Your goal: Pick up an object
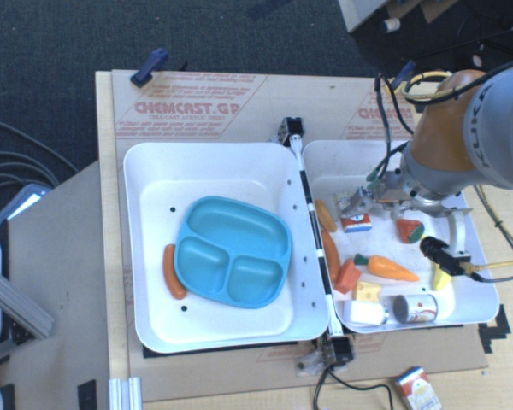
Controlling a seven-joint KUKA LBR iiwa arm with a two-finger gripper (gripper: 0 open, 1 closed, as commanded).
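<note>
Right bin (pixel 487 301), near edge: can (pixel 415 307), cheese wedge (pixel 368 292). Mid-bin: toy carrot (pixel 390 268), long axis running left-right. Farther back: gripper (pixel 357 205) directly above small red-and-white carton (pixel 356 222) (jaw state cannot be told), carrot lying bench-front of it.

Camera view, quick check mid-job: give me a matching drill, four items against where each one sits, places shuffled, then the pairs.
Items:
1. blue divided plate
2. toy carrot
3. hot dog
4. small can

Places:
A. left bin, against the plate's left edge
B. right bin, near the front wall
C. middle of the left bin
D. right bin, centre, lying flat

Pairs: 1-C, 2-D, 3-A, 4-B
</note>
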